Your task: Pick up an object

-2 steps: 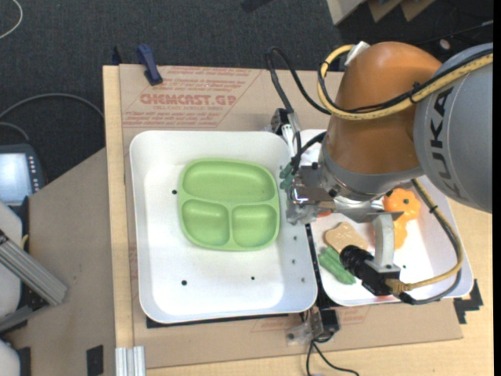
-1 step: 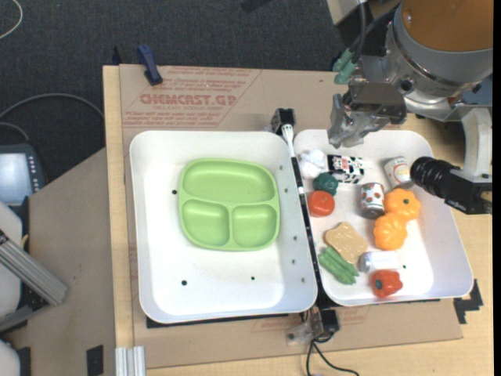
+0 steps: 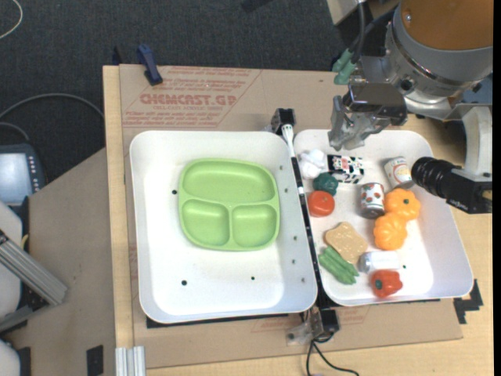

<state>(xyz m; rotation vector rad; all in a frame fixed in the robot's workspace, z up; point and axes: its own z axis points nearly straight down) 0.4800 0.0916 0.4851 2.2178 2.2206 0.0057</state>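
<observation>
The left bin [image 3: 149,210] sits on the desk [image 3: 125,116] and carries a green divided plate [image 3: 229,204], lying flat near its centre. The right bin [image 3: 446,249] stands just beside the left bin, their edges touching along a black seam.

Contents of the right bin, taken from its left wall outward: a small white object [image 3: 312,161] near the far left corner; a red tomato [image 3: 320,203] with a dark green piece [image 3: 326,182] touching its far side; a black-and-white cow-patterned item [image 3: 347,167] beside that; a slice of bread [image 3: 345,240] near the middle; green beans [image 3: 337,265] touching the bread's near edge; a can [image 3: 373,199]; a red pepper [image 3: 385,282] at the near wall; two orange pumpkins [image 3: 391,231], one behind the other; a small jar [image 3: 398,171] toward the far side.

The tool [image 3: 344,139] hangs above the far left part of the right bin, over the cow-patterned item. Its opening cannot be determined, and nothing is seen held.
</observation>
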